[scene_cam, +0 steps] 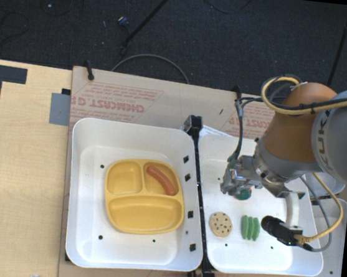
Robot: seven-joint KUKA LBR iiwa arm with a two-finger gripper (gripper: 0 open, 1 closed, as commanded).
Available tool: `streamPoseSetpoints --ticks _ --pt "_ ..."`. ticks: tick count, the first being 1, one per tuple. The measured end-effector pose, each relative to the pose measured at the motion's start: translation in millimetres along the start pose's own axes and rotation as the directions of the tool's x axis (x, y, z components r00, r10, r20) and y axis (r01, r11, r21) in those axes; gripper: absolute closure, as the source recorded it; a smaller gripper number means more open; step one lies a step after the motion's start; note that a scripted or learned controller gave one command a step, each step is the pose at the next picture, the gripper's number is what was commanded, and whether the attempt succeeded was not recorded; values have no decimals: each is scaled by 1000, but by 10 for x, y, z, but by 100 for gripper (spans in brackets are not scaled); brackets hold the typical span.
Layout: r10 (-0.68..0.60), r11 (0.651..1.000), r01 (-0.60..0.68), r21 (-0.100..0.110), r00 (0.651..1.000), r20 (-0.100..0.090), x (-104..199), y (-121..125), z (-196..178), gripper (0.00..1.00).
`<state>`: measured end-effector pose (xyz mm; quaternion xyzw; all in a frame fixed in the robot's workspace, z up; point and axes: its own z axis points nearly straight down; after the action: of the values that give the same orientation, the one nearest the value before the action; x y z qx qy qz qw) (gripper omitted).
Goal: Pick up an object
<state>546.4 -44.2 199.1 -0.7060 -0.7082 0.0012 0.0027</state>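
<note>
Nearside of pincer, slightly view-left: cookie [220, 224], flat speckled disc lying flat on floor of right bin [271, 263]; apart from pincer, untouched.
Nearside of pincer, slightly view-right: green pods [250, 228], small ribbed bunch, just beside cookie, not touching it.
Pincer [237, 188]: hanging over right bin, farside of both items; spread or pressed together, cannot tell from this slant; nothing seen held.
Candidate: cookie or green pods, both close by; judged not yet picked.
Handling, cookie: probably light, stiff toy plastic, smooth. Low profile, so best pinched across rim at widest span, close to bin floor. Risk of skidding out sideways.
Handling, green pods: probably light, perhaps slightly soft. Best pinched across narrow width at mid-length; ribs likely to help grip.
View-left of pincer, past right bin's rim: yellow tray [142, 215] in left bin [80, 230], sausage [162, 179] in far compartment on pincer's side. Well apart, poor first choice.
Farside of pincer: cardboard sheet [134, 102] under both bins.
</note>
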Motion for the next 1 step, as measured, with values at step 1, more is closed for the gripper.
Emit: streamPoseSetpoints --ticks 1 --pt "0 1000 0 1 1000 0 515 -169 19 100"
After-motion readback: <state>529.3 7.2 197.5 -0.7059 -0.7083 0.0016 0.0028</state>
